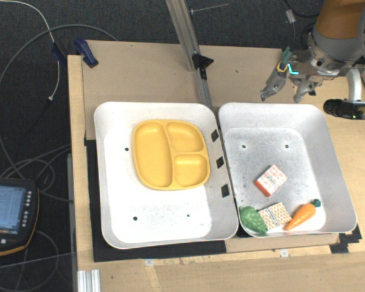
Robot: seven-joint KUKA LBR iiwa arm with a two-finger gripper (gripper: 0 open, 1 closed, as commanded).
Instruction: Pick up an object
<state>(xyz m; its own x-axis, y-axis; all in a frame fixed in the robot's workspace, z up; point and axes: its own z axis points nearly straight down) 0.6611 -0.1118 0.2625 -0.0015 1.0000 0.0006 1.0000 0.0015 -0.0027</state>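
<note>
Gripper (288,92) open and holding nothing, over bench beyond right bin's (328,126) far rim; carrot (301,215) against near-right edge.

Yellow divided plate (170,154) in the left bin (109,181) — handheld screen (9,215) far left

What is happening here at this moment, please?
The arm's gripper hangs open above the far edge of the right bin, holding nothing. A small red-and-white box, a patterned packet, a toy carrot and a green item lie in that bin. The left bin holds a yellow divided tray.
</note>
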